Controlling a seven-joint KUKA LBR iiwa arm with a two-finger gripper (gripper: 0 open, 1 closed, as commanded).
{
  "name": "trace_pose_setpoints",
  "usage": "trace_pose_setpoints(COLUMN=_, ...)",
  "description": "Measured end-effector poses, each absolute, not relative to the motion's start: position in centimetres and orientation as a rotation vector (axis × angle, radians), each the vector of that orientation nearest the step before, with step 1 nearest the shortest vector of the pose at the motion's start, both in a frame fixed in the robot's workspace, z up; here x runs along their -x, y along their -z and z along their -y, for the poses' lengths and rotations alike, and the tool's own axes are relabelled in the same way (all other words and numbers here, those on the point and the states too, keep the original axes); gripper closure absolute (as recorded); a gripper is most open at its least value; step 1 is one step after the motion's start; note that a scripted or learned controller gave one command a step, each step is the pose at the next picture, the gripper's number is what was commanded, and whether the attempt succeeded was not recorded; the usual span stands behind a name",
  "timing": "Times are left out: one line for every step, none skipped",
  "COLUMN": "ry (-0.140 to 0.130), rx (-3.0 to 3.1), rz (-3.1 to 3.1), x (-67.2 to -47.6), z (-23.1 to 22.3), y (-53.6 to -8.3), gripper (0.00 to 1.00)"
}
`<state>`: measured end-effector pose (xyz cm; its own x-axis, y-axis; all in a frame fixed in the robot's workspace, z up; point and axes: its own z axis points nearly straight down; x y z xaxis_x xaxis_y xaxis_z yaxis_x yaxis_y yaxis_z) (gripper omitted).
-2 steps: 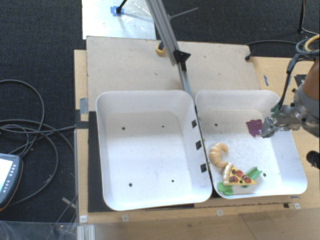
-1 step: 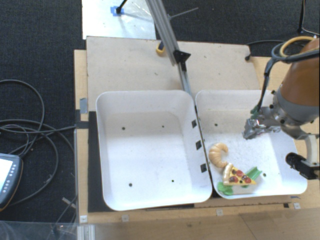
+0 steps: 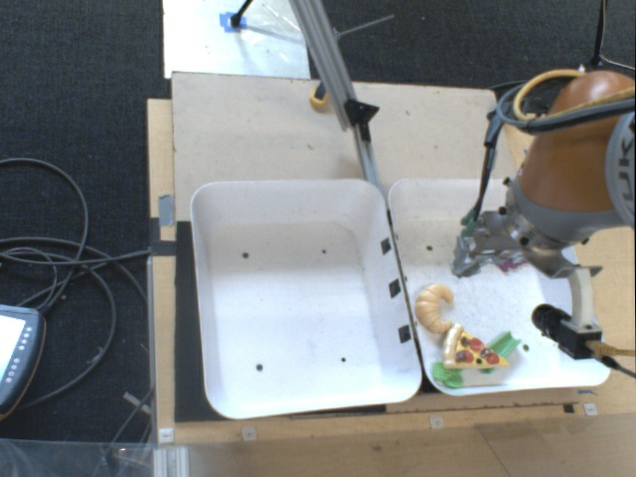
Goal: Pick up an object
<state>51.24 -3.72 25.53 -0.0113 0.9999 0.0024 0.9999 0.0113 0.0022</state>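
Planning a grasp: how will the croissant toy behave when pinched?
The croissant looks like moulded plastic, so probably stiff and light. Its curved, glossy-looking surface may slip or pivot sideways. It lies close to the pizza slice, which may get nudged.

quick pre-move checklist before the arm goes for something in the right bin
1. Targets in the right bin: croissant, pizza slice and a green piece lie near its front: ok.
2. Gripper over the right bin: ok.
3. Gripper above a target: it sits behind the croissant, not over it: not ok.
4. Anything already between the fingers: cannot tell; something purple shows beside the gripper.
5. Croissant apart from pizza slice: they look close, maybe touching: cannot tell.
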Motion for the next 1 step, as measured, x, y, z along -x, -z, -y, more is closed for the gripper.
trace_pose_setpoints(ry=0.003, rx=2.207, rz=2.234, x=-51.60, z=-2.42, y=-24.32, gripper=1.00)
